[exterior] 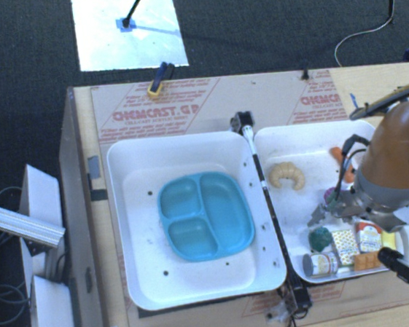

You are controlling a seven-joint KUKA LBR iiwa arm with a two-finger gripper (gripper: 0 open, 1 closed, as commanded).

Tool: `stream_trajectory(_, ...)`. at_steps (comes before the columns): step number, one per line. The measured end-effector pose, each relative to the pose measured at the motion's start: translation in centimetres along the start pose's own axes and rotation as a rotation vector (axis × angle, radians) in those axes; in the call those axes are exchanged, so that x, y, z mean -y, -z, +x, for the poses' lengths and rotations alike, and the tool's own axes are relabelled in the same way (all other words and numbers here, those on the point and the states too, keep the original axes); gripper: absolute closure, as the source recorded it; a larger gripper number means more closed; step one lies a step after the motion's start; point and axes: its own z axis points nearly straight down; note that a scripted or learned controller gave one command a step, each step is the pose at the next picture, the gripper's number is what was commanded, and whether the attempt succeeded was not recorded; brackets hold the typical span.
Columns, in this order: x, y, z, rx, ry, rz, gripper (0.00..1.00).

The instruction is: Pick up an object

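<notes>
Arm enters from 3 o'clock, orange band over right bin (275,140). Gripper (326,211) low above bin floor; cannot tell its state. Croissant (286,175) at 11 o'clock from gripper, well apart. Green ball (319,239), small can (320,263), patterned packet (344,242), orange block (364,259) cluster at 6 o'clock, near. Blue divided plate (204,215) in left bin (129,175).

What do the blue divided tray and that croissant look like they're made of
The blue tray looks like moulded plastic, smooth and slightly glossy, with rounded compartment walls. The croissant is pale tan with a matte, ridged surface; whether it is real pastry or a plastic or foam toy cannot be told.
</notes>
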Motion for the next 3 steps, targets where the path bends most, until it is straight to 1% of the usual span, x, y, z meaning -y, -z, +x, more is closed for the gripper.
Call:
stream_trajectory(1, 0.1, -3.3, 2.5, -0.001, 0.002, 0.002, 0.00)
stream_trajectory(2, 0.1, -2.4, -0.3, 0.000, 0.000, 0.002, 0.00)
stream_trajectory(3, 0.1, -2.8, 0.1, 0.000, 0.000, 0.001, 0.00)
